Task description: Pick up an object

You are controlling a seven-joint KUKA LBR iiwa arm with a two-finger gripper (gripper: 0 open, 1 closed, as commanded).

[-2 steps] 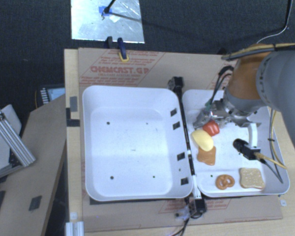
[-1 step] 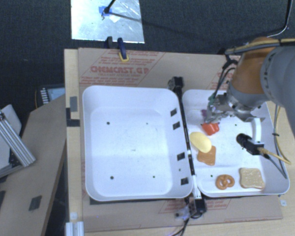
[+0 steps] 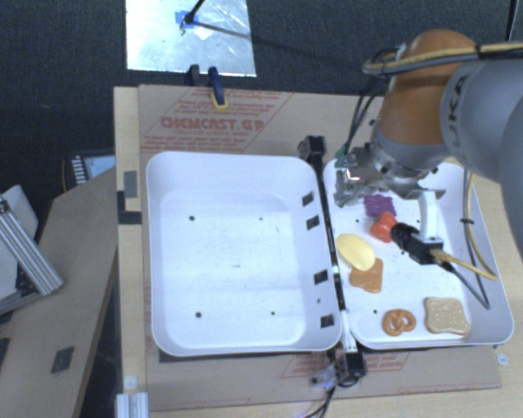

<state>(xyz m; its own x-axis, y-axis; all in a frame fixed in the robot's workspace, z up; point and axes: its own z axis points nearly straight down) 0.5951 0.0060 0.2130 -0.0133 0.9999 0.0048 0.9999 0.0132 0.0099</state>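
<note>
My gripper (image 3: 356,184) hangs low over the far left part of the right bin (image 3: 497,307), under the orange-banded wrist. Just to its right lies a purple piece (image 3: 380,205), with a small red-orange piece (image 3: 383,226) in front of it. A yellow oval (image 3: 356,252) and a flat orange piece (image 3: 368,276) lie nearer the front, along the bin's left wall. A pretzel (image 3: 398,322) and a slice of toast (image 3: 445,315) lie at the front. I see nothing held in the gripper.
The left bin (image 3: 170,259) stands beside the right one, separated by a black-clipped divider (image 3: 324,233). A shiny foil sheet (image 3: 190,24) lies beyond the bench at the back. The arm covers the right bin's far right corner.
</note>
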